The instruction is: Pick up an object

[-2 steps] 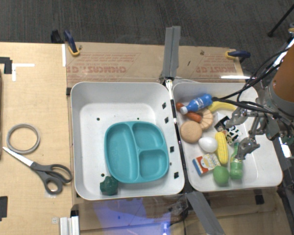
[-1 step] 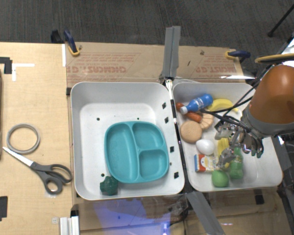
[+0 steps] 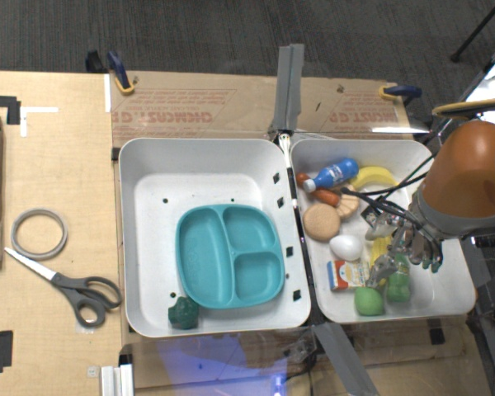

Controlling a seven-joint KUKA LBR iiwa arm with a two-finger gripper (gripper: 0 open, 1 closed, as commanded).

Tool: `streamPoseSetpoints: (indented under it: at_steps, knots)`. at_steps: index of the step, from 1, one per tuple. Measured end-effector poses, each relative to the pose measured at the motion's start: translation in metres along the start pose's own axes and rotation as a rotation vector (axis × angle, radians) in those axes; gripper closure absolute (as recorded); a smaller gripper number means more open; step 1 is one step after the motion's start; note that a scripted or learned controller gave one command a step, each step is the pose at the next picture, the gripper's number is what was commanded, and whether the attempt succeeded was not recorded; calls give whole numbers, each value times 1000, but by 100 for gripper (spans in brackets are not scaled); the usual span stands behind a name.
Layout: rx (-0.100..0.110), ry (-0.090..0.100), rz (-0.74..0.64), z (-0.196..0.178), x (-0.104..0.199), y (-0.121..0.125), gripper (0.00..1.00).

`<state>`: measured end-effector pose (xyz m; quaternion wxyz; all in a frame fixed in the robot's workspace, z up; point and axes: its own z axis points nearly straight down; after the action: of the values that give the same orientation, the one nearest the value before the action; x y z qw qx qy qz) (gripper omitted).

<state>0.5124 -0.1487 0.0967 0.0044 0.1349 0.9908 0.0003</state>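
A: Camera view check: hand [image 3: 393, 264] low in the right bin [image 3: 445, 299], near side, over a green block [image 3: 398, 287] and beside the green ball [image 3: 368, 301]. Open or closed?

B: Cannot tell; cables and wrist clutter hide that

A: Candidate target?

B: Green block, directly under the hand, touching the yellow piece [image 3: 379, 250]. Judged light, stiff, flat-sided; take it across opposite faces

A: Alternatives?

B: White egg [image 3: 346, 247] just left: smooth, round, likely to slip. Blue bottle [image 3: 331, 175] lies far side, well apart
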Motion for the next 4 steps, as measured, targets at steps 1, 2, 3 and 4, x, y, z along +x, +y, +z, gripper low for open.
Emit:
streamPoseSetpoints:
  at_steps: [1,2,3,4]
  knots:
    - [1,1,-4,-10,0,1,100]
    - [1,1,-4,-10,0,1,0]
    - [2,-2,-7,-19,-1,2,100]
    - [2,-2,-7,-19,-1,2,0]
